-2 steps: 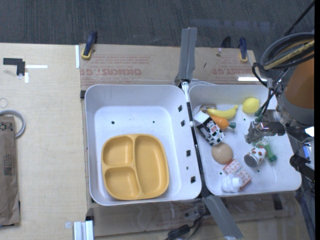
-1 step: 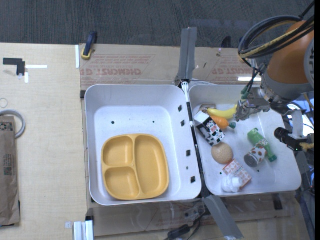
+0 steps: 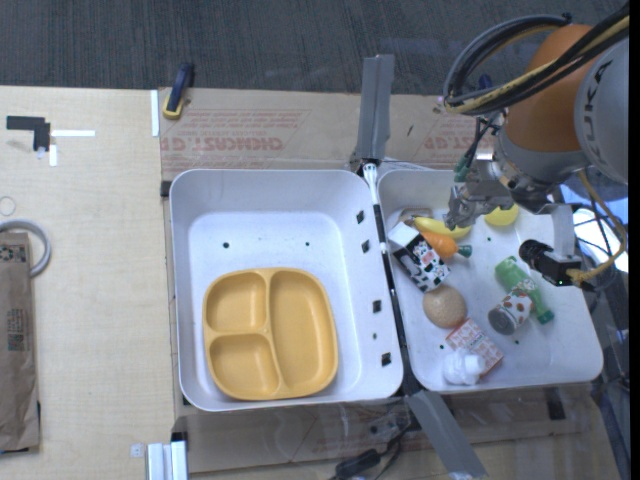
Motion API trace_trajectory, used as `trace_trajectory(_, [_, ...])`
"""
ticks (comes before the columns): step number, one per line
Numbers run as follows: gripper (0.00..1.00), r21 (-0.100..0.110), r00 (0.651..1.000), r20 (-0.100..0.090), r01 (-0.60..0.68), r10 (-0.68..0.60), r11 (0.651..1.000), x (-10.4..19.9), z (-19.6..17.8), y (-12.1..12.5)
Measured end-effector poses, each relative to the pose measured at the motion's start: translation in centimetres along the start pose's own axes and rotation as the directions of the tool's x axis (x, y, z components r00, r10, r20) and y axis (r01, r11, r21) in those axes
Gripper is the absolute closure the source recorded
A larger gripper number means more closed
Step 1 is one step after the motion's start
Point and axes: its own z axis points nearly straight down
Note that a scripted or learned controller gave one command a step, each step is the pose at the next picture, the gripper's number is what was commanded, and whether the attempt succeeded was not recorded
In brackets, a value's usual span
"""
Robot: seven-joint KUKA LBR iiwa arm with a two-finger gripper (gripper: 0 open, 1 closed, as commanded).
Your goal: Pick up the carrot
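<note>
Carrot (image 3: 452, 247): small orange piece in the right bin (image 3: 575, 363), upper-left part of it, lying just under a yellow banana (image 3: 434, 227) and touching or nearly touching it. A black-and-white cow-print carton (image 3: 426, 261) sits right below-left of it. The gripper (image 3: 463, 208) hangs over this same cluster, just above the banana and carrot; whether it's open or closed can't be told from this angle, and nothing is clearly held.

Handling, as a judgement: prob. a toy carrot, so light and stiff, w/ a smooth tapered skin that could slide out of a pinch. Best hold looks like across the thicker mid-body, jaws square to its long axis, not at the thin tip. Crowding is the main risk, since the banana and carton leave little room either side and a grab could catch the banana instead.

Elsewhere in the right bin: a brown round item (image 3: 445, 306), a green bottle (image 3: 523, 286), a small can (image 3: 507, 314). Left bin (image 3: 190, 268) holds a yellow divided plate (image 3: 270, 333).
</note>
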Motion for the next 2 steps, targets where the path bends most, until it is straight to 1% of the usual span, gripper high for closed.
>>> trace_trajectory(1, [0.00,-0.002,0.919,0.000,0.395,-0.395,0.919,-1.4,9.9,-1.8])
trace_trajectory(2, [0.00,-0.001,0.998,0.001,-0.063,0.063,0.998,-5.4,3.7,-1.1])
